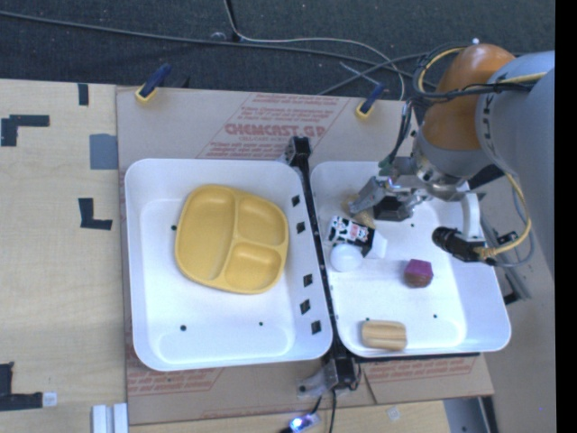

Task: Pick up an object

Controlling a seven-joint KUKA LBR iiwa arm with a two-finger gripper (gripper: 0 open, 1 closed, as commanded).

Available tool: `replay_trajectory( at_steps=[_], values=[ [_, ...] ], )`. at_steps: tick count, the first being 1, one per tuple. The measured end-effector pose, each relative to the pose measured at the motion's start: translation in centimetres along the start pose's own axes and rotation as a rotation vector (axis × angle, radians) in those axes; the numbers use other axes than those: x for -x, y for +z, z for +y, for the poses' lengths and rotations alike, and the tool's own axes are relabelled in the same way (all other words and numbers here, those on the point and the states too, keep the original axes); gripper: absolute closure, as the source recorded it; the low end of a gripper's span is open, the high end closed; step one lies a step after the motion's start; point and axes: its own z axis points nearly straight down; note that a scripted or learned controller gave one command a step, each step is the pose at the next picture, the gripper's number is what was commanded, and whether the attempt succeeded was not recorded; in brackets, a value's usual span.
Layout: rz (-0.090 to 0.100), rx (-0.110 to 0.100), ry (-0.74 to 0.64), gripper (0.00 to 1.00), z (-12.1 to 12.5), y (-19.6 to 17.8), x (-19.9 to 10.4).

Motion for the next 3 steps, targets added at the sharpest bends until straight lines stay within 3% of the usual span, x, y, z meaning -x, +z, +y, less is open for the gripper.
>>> replay_trajectory(
  at_steps=[1,2,3],
  values=[
    [0.006,0.013,0.001,0.0,0.6,5.6,-0.3],
    [0.004,0.025,-0.002,1.0,0.9,4.0,-0.5],
    [0.001,0.008,-0.002,1.0,1.9,-1.6,-0.9]
  ],
)
